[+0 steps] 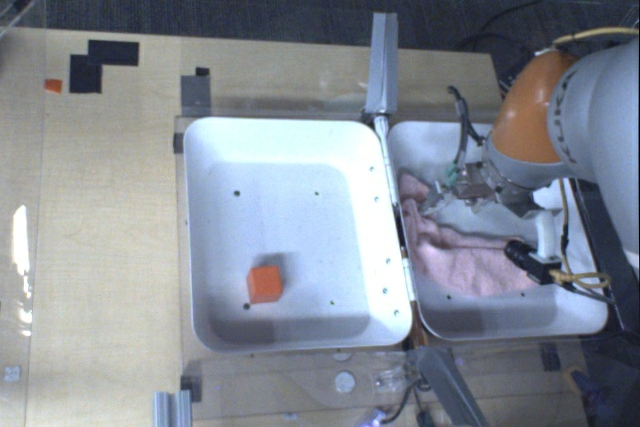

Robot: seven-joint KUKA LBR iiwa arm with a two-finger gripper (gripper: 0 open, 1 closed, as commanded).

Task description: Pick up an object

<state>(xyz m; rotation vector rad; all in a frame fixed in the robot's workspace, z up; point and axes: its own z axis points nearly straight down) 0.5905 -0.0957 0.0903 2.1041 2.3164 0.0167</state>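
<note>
A small orange cube (265,284) rests on the floor of the left bin (210,215), towards its front. A crumpled pink cloth (462,253) lies across the middle of the right bin (500,315). My gripper (445,191) reaches in from the right and is low over the cloth's upper left end, at or just above its surface. The grey arm with its orange band (525,120) hangs over the right bin's far right part and hides that corner.
A grey metal post (383,65) stands at the back between the two bins. Black cables (535,260) run along the arm over the right bin. Black marker blocks (98,63) and a small orange tag (53,86) sit on the bench at far left.
</note>
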